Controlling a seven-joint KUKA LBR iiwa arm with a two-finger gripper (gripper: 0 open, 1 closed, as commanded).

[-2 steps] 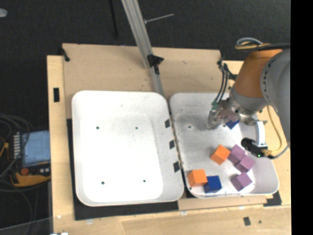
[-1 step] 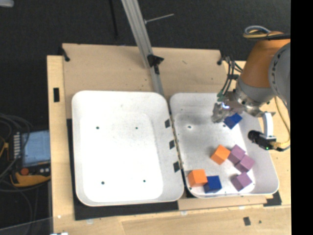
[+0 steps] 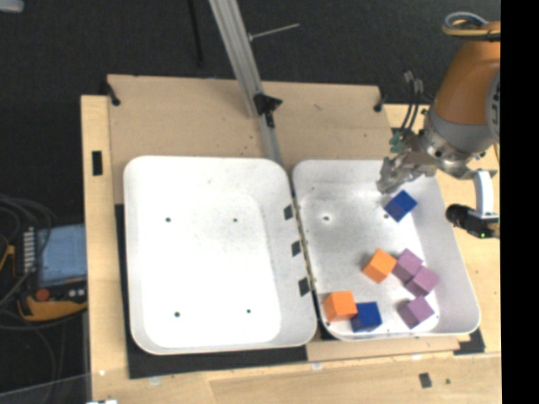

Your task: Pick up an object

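Blocks lie in the right bin [image 3: 333, 200]: an orange block [image 3: 340, 305] touching a blue block [image 3: 366, 316] nearest, purple blocks [image 3: 415, 283] and another orange block [image 3: 380, 265] behind, then a blue cube [image 3: 400, 205] just below the gripper [image 3: 390, 178], whose grip I cannot tell.

We see even, fairly bright light falling from above on the left bin [image 3: 210, 251], whose white floor comes close to washing out (only faint speckle survives on it). To its right, the second bin [image 3: 337, 200] reads slightly greyer, and the blocks there cast short, soft shadows. Beyond the left bin's far rim the wooden bench [image 3: 185, 116] is evenly lit, while the surroundings fall off to near black. The whole frame is mildly soft and grainy, and the arm [image 3: 472, 91] at far right looks a little blurred.
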